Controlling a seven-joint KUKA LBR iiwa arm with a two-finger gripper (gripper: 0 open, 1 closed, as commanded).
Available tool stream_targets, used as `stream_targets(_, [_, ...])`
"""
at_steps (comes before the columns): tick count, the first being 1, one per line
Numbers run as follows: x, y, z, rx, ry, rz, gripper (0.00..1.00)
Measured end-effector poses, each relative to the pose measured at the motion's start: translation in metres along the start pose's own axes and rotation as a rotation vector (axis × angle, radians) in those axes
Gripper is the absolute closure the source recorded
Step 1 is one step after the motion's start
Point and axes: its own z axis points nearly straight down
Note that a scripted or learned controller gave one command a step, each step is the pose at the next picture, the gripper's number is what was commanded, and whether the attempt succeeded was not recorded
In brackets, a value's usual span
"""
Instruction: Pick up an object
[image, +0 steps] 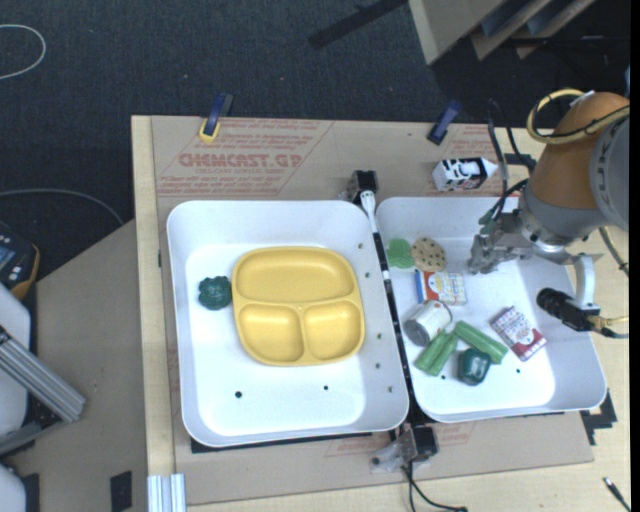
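Bench with two white bins (190, 330). Pickable clutter in right bin: cookie (430, 252), carton (443, 288), green pieces (436, 353). Gripper (487, 255) hovering just right of cookie, nothing visibly held; finger gap unreadable. Approach step; next: pick target, descend, close.

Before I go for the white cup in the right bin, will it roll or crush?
The cup lies on its side, so a nudge would probably roll it, though the green stick touching it may check that. It looks small and thin-walled, so likely light and apt to deform under a hard squeeze. The gripper hangs near the bin's far edge.
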Motion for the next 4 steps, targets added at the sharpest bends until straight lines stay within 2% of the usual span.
stream_targets(2, [-0.001, 0.003, -0.119, -0.003, -0.001, -0.002, 1.0])
stream_targets(3, [0.062, 0.002, -0.119, 0.007, 0.005, -0.007, 1.0])
stream_targets(4, [0.115, 0.012, -0.128, 0.002, 0.003, -0.006, 1.0])
